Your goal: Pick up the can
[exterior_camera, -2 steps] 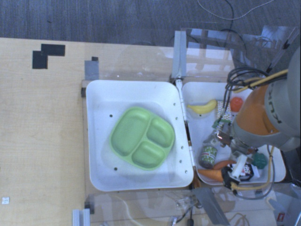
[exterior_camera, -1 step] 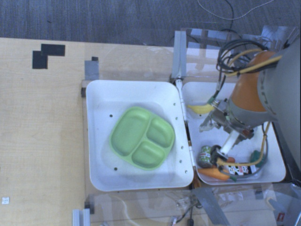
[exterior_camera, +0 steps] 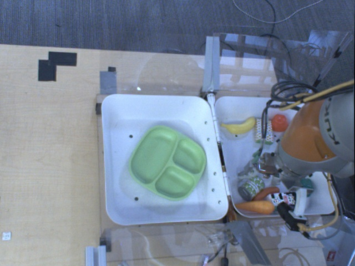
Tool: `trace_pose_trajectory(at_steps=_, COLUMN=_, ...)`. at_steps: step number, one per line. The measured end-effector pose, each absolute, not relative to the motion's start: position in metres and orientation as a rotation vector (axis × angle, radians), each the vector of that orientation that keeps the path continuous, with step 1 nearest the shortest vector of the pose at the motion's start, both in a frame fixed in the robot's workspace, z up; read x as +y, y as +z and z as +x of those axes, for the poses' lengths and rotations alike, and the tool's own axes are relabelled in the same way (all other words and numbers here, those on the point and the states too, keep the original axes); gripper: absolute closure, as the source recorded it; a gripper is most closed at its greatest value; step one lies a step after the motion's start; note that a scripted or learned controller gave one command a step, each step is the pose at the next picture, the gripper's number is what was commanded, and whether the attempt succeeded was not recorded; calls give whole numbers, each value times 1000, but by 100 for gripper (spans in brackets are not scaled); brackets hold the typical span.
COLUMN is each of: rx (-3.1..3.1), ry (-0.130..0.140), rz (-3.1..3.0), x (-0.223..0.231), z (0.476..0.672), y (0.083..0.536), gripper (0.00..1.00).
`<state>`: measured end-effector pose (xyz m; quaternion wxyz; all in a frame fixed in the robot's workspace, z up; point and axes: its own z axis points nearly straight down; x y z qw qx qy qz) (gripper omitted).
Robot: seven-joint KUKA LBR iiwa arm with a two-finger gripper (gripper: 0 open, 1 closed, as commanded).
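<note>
Tool (exterior_camera: pixel 259 168) low in right bin (exterior_camera: pixel 236 111), just above the can (exterior_camera: pixel 251 188)

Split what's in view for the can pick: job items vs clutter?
Job:
- small cylindrical metal can with a green label, on its side in the right white bin
- grey-and-orange arm's gripper, above the can

Clutter:
- green divided plastic plate in the left white bin
- yellow banana
- orange carrot
- red-orange round fruit
</note>
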<state>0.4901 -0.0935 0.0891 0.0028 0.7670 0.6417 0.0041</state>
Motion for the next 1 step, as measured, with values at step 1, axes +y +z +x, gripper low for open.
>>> trace_pose_trajectory(at_steps=1, rx=2009, ry=24, rz=2399, x=-93, z=494, y=101, gripper=100)
